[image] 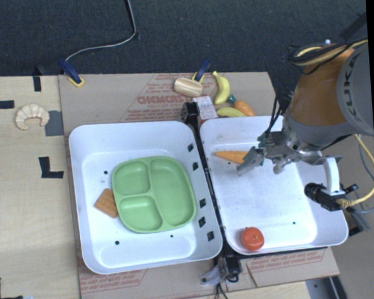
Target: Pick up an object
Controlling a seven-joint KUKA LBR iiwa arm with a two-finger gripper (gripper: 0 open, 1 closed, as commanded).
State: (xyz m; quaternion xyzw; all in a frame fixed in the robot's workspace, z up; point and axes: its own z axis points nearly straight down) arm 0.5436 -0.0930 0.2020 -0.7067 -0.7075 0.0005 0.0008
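The grey arm (pixel 328 113) reaches in from the right over the right white bin (pixel 272 232). Its claw (pixel 250 161) hangs low in that bin, right next to an orange carrot (pixel 231 155) that lies on the bin floor near the top left. The claw tips sit just by the carrot's thick end, but I cannot tell if they are spread or pressed together, or if they pinch the carrot. A red tomato (pixel 251 237) sits near the bottom edge of the same bin, well apart from the claw. In the left white bin (pixel 88 152) lies a green plate (pixel 154 194) with a tan cracker (pixel 106 203) tucked at its left side.
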